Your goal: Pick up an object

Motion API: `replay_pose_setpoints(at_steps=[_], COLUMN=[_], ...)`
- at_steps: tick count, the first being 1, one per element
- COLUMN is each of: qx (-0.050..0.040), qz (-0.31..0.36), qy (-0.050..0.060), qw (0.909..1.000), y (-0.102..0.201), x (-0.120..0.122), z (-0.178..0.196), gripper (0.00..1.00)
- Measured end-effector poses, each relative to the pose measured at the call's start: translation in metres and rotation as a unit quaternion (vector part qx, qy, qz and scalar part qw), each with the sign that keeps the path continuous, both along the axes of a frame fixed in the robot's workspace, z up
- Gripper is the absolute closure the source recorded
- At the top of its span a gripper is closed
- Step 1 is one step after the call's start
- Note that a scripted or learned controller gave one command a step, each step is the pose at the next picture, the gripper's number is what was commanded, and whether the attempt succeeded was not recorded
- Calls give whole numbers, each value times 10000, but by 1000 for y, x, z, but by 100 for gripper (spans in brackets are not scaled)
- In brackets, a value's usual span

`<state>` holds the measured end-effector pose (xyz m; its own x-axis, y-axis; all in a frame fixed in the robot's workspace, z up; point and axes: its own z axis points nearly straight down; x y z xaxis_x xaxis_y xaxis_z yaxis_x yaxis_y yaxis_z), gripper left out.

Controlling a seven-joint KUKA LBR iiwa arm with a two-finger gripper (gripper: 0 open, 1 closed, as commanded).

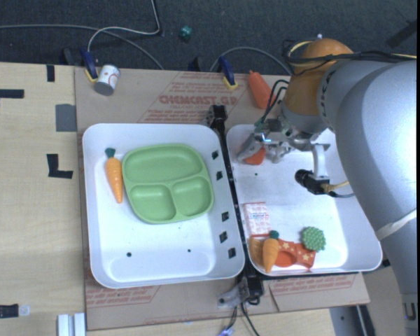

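The green divided plate (169,183) is taken as the landmark; it lies in the left white bin (98,208). A toy carrot (113,177) is seen just beside the plate's left edge, in the same bin.

In the right white bin (350,254), across the divider from the plate, the hand (260,145) is seen low at the far corner, directly over a small orange-red piece (254,158). The piece shows just below the metal tips and seems to touch them. Whether it is gripped cannot be told, since the wrist hides the tips; the state of the hand is recorded as undetermined.

Near the front of that bin, to the plate's lower right, a small printed packet (256,218), a second carrot (269,251) lying on a red piece (294,254), and a green knobbly item (313,239) are noted. An orange item (259,88) lies on the cardboard beyond the bin, and a small white can (106,79) on the tabletop beyond the plate.

Step judged in hand: the grasp attempt on the orange-red piece, at or just before closure. No lift is evident; the piece appears to rest on the bin floor.

Next move, as judged: a firm closure to be confirmed, then a straight vertical lift clear of the nearby bin wall and divider. A slip of the small piece against the wall is the likely failure.
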<state>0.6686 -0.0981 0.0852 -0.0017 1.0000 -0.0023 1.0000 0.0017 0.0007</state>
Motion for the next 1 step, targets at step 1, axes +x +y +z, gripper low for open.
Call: replay_pose_setpoints(at_steps=[1], qx=[-5], qz=[-4], qy=[-2], qw=[10000], y=[1], x=[0], z=[0], gripper=[0])
